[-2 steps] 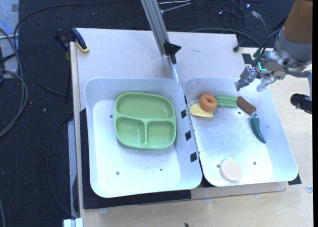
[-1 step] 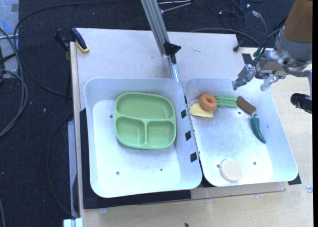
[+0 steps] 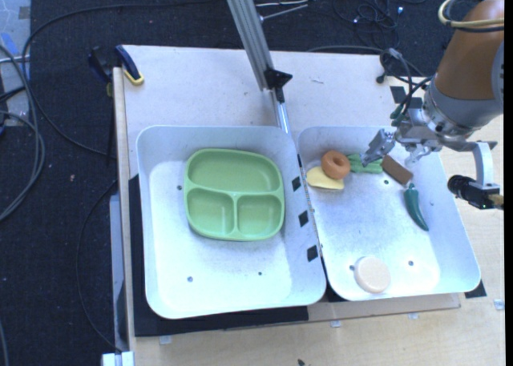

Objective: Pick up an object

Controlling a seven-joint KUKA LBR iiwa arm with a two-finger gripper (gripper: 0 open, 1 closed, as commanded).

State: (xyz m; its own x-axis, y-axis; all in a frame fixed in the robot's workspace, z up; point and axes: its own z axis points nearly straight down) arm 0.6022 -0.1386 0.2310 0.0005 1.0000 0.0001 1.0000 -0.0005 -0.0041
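**Hand low over far end of right bin, nothing lifted yet**

From my station I see the hand [image 3: 378, 148] down in the right bin [image 3: 449, 264], at its far side. Fingers blur against the clutter, so I cannot tell if it is released or clenched, and I see nothing between them.

Objects in that bin: an orange doughnut-shaped toy [image 3: 335, 165] resting on a pale yellow piece [image 3: 325, 181] near the left wall; a green item [image 3: 365, 166] just right of the doughnut, closest to the hand; a brown block [image 3: 396, 170] just beyond; a dark green pepper-like toy [image 3: 416, 206] nearer; a cream disc [image 3: 373, 274] at the near edge, well apart. Left bin holds a green divided tray [image 3: 235, 194].

My read: all look like light plastic play food, stiff, somewhat slick. The brown block's flat sides seem the surest grip; the doughnut could roll out. The cluster is tight, so fingers may nudge neighbours.
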